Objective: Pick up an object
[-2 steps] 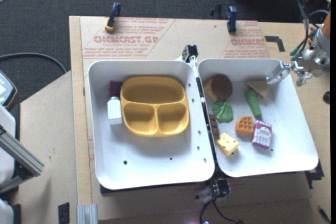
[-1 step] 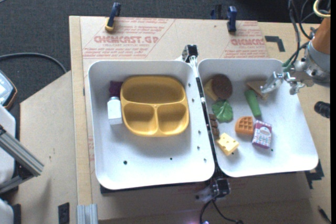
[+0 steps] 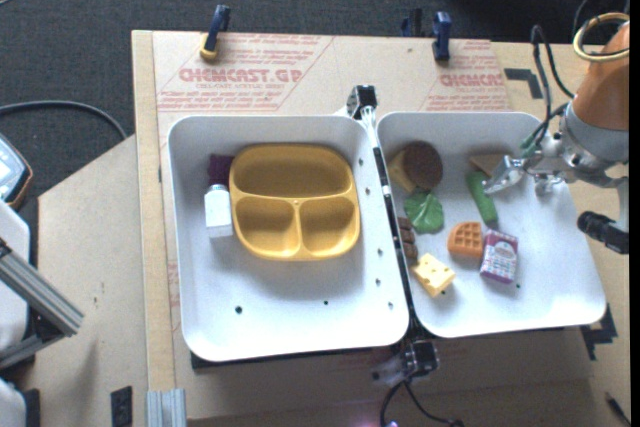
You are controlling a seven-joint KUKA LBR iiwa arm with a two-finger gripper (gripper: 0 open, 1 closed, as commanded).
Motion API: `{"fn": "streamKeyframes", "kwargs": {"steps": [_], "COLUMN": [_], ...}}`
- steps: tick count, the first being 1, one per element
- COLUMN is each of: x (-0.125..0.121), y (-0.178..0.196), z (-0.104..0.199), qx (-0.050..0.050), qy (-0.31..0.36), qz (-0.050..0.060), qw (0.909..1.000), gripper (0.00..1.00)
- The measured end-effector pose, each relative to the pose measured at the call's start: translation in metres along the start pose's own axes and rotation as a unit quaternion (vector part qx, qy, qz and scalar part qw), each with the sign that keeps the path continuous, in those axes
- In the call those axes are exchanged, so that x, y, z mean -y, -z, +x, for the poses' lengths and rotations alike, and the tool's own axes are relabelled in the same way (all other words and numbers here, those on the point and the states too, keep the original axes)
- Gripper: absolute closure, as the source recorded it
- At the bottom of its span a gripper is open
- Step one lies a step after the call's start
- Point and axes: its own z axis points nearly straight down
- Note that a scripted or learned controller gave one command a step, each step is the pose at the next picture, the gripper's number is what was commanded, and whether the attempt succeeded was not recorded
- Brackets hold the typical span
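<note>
White plastic bins [image 3: 190, 245] are seen side by side on a bench [image 3: 150, 115] faced with brown printed board, viewed from above at a slant. In the left bin, a small white bottle [image 3: 218, 211] is set against the left edge of a yellow divided tray [image 3: 295, 200], with a dark purple item [image 3: 220, 165] tucked just behind the bottle.

In the right bin [image 3: 560, 300], several toy foods are scattered. A round brown patty [image 3: 420, 164] lies near the dividing wall, with a green leaf [image 3: 426, 213] just in front of it. A yellow cheese wedge [image 3: 434, 274] sits toward the front, beside an orange waffle [image 3: 465, 241]. A pink carton [image 3: 499, 257] lies touching or almost touching the waffle's right side. A green pod [image 3: 482, 198], long and thin, lies behind the waffle, and a tan slice [image 3: 486, 163] is seen near the back wall.

At the right, the grey arm reaches in, and the gripper [image 3: 520, 170] is poised at the back of the right bin, near the tan slice and the far end of the green pod. Whether the fingers are spread or pressed together cannot be told at this size, and nothing is seen held between them.

For a clean pick, one item should be chosen that stands apart from its neighbours. The green pod looks the nearest candidate; it would best be spanned across its narrow width, with the descent kept clear of the tan slice and the bin wall.
</note>
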Motion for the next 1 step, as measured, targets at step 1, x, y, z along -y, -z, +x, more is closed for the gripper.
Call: {"fn": "streamKeyframes", "kwargs": {"steps": [1], "x": [-0.002], "y": [-0.0222], "z": [0.0047], "qx": [-0.002], "qy": [0.002], "qz": [-0.002], "qw": [1.0], "gripper": [0.0]}}
